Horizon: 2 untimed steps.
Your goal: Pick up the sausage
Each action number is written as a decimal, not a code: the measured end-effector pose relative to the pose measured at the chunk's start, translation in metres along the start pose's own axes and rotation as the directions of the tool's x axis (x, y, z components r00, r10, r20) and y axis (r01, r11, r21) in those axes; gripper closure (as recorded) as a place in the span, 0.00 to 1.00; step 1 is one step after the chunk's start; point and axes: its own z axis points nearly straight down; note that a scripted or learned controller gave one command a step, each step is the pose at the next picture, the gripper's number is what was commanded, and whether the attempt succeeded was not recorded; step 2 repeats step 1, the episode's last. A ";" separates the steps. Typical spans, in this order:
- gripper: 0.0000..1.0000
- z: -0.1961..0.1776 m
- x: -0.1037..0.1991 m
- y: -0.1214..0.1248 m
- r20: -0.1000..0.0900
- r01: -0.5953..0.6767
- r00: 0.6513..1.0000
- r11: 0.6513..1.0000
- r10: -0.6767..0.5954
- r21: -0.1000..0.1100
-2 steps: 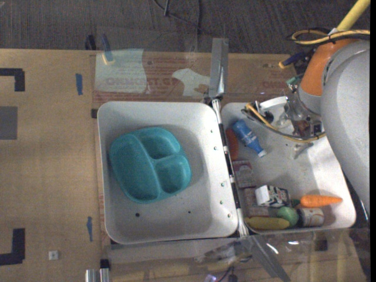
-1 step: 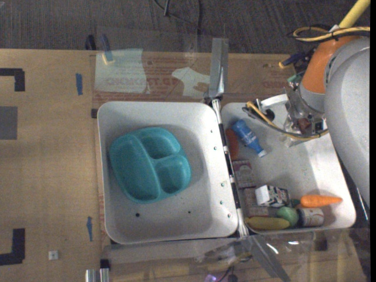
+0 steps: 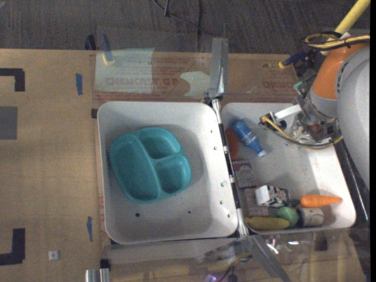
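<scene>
Sausage [image 3: 232, 144]: small reddish-brown link, lying lengthwise tight against the left wall of the right bin [image 3: 329, 175], toward that bin's far left corner. Dull, smooth skin, rounded ends; partly shadowed by the divider between bins. Just beside it on the right, a blue bottle [image 3: 247, 137] lies tilted, cap end pointing toward the bin's middle. The two look near touching at the far end, though I cannot tell for sure.

Nearer along the same wall: a flat printed packet [image 3: 242, 172], then a small carton [image 3: 271, 195]. Along the near edge of the bin: a yellow banana [image 3: 267, 222], a green round fruit [image 3: 287, 215], a small can [image 3: 311, 217], an orange carrot [image 3: 320, 201].

Gripper [image 3: 310, 128] hangs over the far right part of the right bin, well apart from the sausage, cables looped around the wrist. Whether it is spread or pressed together: cannot tell from here. Nothing seen pinched in it.

Judgement on the step: approach not yet made. Needs travel across toward the left wall, then a descent with the closing line across the sausage's short width. Wall leaves little room on one side, bottle crowds the other; risk of clipping the bottle or the rim.

Left bin [image 3: 117, 216] holds a teal divided plate [image 3: 150, 163]. Tabletop [image 3: 47, 157] brown, blue tape marks.
</scene>
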 end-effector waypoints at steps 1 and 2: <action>1.00 -0.010 0.001 -0.001 0.001 0.002 1.000 1.000 -0.002 0.001; 1.00 -0.010 0.001 -0.001 0.001 0.002 1.000 1.000 -0.002 0.001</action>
